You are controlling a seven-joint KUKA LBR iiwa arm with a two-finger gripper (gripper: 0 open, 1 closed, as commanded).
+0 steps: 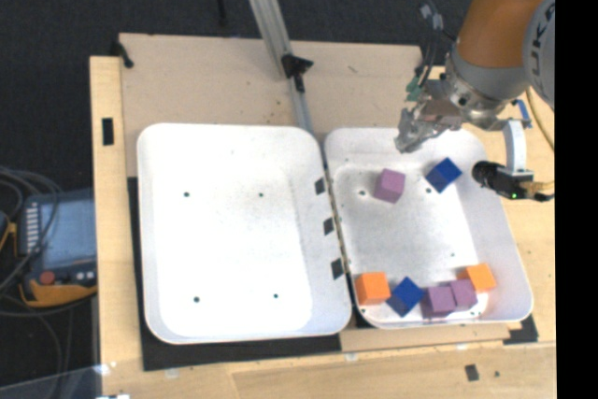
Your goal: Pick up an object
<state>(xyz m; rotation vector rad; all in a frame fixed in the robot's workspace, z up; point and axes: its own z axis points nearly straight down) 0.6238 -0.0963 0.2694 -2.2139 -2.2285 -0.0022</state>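
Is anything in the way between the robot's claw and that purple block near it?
Nothing visible blocks it. The gripper hangs above the right bin, with bare bin floor between it and the purple block. The blue block sits off to the side.

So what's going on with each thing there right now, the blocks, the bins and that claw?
Gripper: hovering over the right bin's far edge, holding nothing visible.
Purple block: loose, alone, far half of bin.
Blue block: loose, tilted, beside the purple one.
Orange block: resting at near wall.
Second blue block: touching that orange one.
Two purple blocks: side by side.
Second orange block: near corner.
Right bin: holds all blocks.
Left bin: flat, white.
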